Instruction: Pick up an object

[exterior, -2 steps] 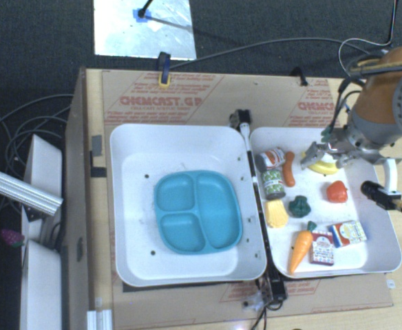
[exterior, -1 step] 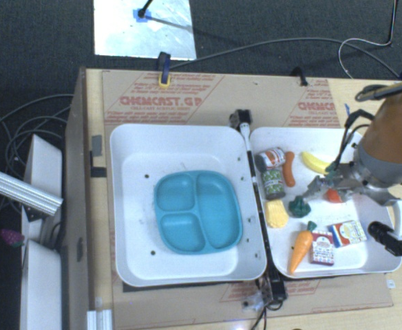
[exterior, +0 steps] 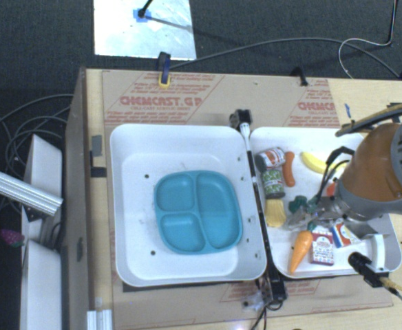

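orange-banded grey arm [exterior: 380, 167] reaches in from the right and hangs over the right shallow white bin [exterior: 394, 256]. claw [exterior: 316, 216] sits low among the clutter, near a small dark green toy [exterior: 297, 203] and just above an orange plastic carrot [exterior: 299, 248]. you can't tell from this angle whether the claw is spread or pinched; nothing visibly sits between its tips.

candidates all lie in the right bin: the carrot, a red-and-white carton [exterior: 322, 246] beside it, a yellow banana-like piece [exterior: 314, 161], a red-labelled can [exterior: 272, 158], a tan brush-like item [exterior: 275, 212] against the bin divider. left white bin [exterior: 135, 184] carries a blue sectioned plastic plate [exterior: 197, 210].

my read: pick one isolated target. the carrot looks best, long and narrow, so close across its short axis. the things are packed tight here, so come down straight or you'll likely nudge the carton. check the grip before lifting.
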Robot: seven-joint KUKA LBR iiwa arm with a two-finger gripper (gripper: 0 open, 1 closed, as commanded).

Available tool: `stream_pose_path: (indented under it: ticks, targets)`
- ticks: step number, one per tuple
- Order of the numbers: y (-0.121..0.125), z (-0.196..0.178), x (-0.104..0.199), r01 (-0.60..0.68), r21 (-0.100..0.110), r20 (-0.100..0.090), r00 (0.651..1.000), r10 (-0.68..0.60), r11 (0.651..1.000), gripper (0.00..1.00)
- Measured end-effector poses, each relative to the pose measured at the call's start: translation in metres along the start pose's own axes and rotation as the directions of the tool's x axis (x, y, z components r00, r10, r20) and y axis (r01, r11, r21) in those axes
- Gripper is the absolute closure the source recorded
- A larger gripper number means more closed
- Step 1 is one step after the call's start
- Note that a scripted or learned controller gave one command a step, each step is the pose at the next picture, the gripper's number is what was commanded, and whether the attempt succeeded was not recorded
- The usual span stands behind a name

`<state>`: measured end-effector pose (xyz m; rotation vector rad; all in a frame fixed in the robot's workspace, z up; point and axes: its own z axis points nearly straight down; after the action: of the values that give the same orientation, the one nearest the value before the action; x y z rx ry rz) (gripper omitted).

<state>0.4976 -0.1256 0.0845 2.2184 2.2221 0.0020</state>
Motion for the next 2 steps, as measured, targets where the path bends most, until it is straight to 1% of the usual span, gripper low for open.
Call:
stream_pose_path:
  ticks: [1,2]
  targets:
    - [-0.011,0.000,0.035,0.001,0.002,-0.001,1.000,-0.001,1.000,0.00]
    - [-0.008,-0.011,0.035,0.003,-0.003,-0.003,1.000,-0.003,1.000,1.00]
